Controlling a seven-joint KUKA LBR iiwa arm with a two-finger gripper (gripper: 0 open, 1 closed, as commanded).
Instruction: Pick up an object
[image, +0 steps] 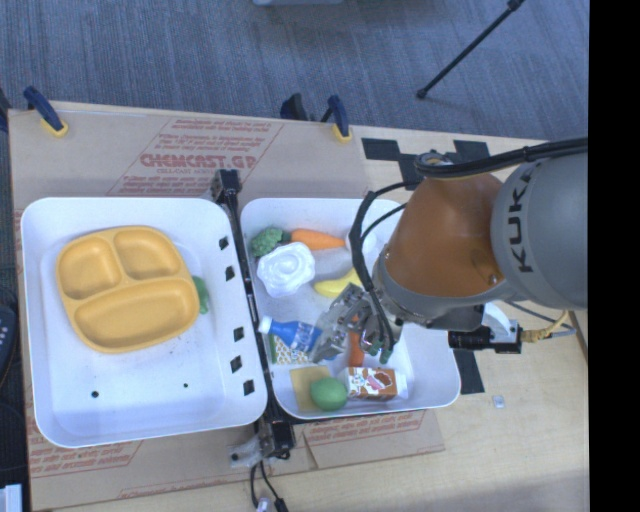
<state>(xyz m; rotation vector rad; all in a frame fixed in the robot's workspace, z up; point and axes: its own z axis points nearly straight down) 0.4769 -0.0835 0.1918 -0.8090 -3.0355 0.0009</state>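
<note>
The big grey arm with the orange band (445, 235) is closest to the camera. It reaches in from the right edge of the bench (520, 440) and bends down over the right white bin (440, 385). Its hand (355, 325) points down into the middle of that bin, low among the toys. I cannot tell if the hand is apart or together, because it is dark and mixed up with the things under it. I cannot see anything held in it.

The things to pick are all in the right bin. Just beside the hand lies a small blue and white packet (290, 338). It looks light and flat, and it may be slippery, so it is best pinched across its thin sides. At the near edge of the bin sit a round green ball (328, 393) and a red and white packet (373, 383). The ball may roll away, so squeeze it across the middle. Toward the far edge lie an orange toy carrot (318, 240), a green leafy toy (266, 242) and a soft white crumpled thing (286, 268). The white thing looks squashy and easy to grab. A yellow toy (332, 287) peeks out next to the arm.

The left white bin (40, 300) holds a yellow plastic tray with three parts (126, 287).
</note>
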